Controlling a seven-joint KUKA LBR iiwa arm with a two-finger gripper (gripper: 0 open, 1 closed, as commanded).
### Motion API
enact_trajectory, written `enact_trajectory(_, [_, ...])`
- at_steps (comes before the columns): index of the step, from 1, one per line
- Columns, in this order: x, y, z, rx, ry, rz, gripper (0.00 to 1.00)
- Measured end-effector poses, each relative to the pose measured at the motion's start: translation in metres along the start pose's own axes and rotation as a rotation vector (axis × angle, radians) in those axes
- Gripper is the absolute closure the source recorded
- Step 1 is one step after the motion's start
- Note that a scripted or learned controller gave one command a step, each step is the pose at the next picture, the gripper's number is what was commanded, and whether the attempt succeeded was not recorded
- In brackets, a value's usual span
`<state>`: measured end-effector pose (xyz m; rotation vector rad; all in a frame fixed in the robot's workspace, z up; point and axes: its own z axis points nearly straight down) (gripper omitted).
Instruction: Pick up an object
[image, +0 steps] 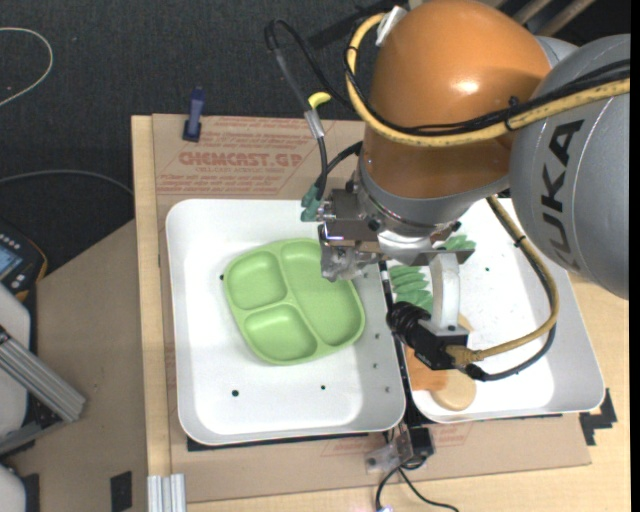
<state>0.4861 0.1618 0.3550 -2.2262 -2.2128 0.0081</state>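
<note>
A light green divided plate (285, 305) with three compartments lies in the middle of the left white bin (200, 350). My gripper (338, 265) hangs low over the plate's upper right rim, close to the wall between the two bins. The arm's grey wrist and large orange band cover it from above, so its tip is mostly hidden. I cannot make out anything held in it.
The right bin (545, 340) holds a green ridged object (412, 285) and a tan round object (452, 392) near its front left corner, both partly behind the arm's black cable. A blue clip (194, 114) sits on the brown board behind the bins.
</note>
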Motion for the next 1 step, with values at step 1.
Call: enact_trajectory(1, [0.0596, -0.0109, 0.239, 0.012, -0.002, -0.008, 1.0])
